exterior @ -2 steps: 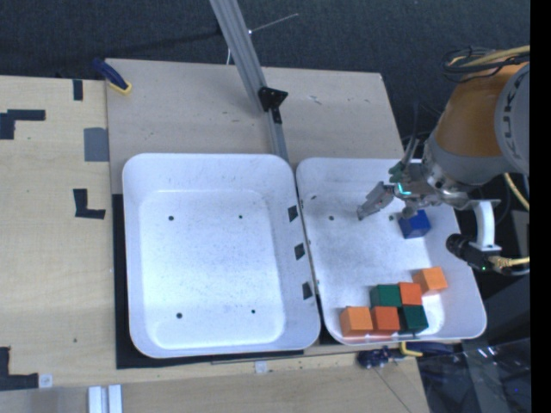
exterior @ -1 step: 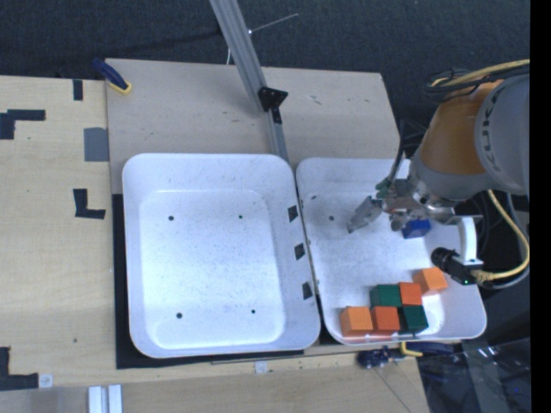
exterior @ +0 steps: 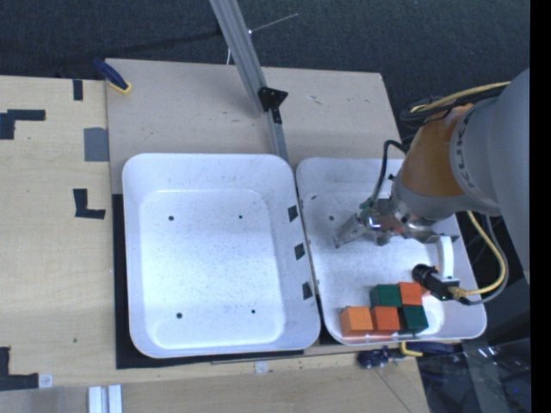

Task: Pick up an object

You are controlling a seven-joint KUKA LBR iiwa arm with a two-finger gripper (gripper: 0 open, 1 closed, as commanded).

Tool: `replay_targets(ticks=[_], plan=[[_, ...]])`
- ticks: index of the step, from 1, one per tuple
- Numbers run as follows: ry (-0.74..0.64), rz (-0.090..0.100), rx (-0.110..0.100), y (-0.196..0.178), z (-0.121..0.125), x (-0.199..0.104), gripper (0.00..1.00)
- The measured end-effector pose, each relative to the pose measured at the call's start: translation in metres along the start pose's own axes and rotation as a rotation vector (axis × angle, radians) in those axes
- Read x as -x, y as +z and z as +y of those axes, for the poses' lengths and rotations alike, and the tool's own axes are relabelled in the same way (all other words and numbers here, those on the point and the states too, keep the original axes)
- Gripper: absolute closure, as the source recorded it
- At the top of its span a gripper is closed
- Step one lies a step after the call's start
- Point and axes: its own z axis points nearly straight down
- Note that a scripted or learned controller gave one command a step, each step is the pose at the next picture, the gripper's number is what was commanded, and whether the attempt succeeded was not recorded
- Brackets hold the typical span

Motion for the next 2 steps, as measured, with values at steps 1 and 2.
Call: replay_targets(ticks=[1,2], plan=[[0.000,0.000,0.005,0.0029,-0.0006,-0.0005,0.00],[-0.001,0.001,0.005,-0.0070,-0.0006,-0.0013,1.00]])
